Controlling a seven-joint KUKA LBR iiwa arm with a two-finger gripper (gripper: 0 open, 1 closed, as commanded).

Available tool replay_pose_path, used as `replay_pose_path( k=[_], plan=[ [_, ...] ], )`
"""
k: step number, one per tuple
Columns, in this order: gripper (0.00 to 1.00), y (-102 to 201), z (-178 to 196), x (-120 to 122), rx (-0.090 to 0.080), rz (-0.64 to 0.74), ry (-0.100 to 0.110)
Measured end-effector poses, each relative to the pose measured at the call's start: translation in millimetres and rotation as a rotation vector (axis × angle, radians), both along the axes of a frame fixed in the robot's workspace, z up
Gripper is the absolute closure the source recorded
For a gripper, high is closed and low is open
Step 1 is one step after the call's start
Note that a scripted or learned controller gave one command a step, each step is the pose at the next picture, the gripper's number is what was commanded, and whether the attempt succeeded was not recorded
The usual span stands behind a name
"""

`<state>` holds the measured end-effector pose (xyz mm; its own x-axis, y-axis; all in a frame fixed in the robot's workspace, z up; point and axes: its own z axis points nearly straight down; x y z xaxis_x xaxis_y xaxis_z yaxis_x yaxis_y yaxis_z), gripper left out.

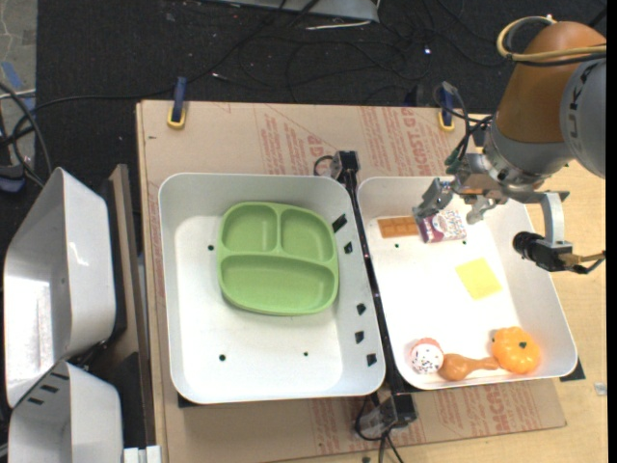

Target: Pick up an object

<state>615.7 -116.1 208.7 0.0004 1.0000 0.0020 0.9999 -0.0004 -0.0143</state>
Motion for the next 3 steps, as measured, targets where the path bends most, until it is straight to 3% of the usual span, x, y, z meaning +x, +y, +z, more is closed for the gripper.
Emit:
replay_pose_path(
  k=[1,3],
  plan=[
    [0.0,0,9,3,-0.002,0.002,-0.014],
    [0.0,-3,-98,4,-0.002,-0.001,-0.009]
  ],
)
